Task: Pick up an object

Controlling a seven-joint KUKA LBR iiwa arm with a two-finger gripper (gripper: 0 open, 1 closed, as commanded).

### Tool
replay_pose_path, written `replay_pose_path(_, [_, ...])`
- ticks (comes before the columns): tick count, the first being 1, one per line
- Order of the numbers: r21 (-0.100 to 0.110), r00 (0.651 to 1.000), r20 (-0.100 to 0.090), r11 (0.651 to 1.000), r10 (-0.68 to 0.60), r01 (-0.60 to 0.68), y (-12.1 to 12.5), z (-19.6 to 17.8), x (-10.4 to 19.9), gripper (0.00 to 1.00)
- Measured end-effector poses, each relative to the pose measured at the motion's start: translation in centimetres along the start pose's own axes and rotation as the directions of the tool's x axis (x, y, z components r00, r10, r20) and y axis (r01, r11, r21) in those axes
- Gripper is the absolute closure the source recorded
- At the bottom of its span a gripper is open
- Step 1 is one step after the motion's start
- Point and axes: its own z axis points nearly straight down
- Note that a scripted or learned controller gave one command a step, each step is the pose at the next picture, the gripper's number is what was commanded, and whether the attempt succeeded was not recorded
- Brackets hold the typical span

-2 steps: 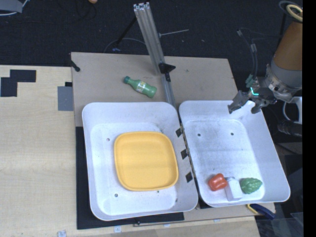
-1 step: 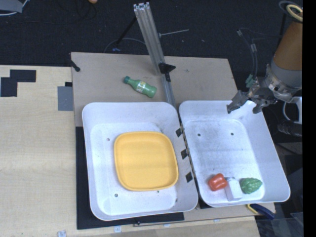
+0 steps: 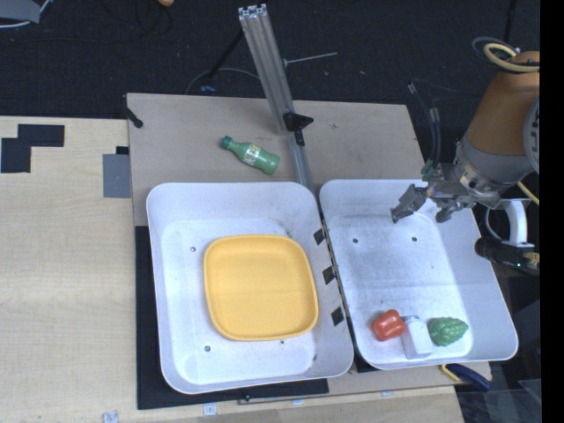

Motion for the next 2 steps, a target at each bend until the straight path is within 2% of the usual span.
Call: replay_pose_path(2, [0.000, 1.000, 0.000, 1.000, 0.000, 0.000, -0.5, 9.9, 0.8, 0.00])
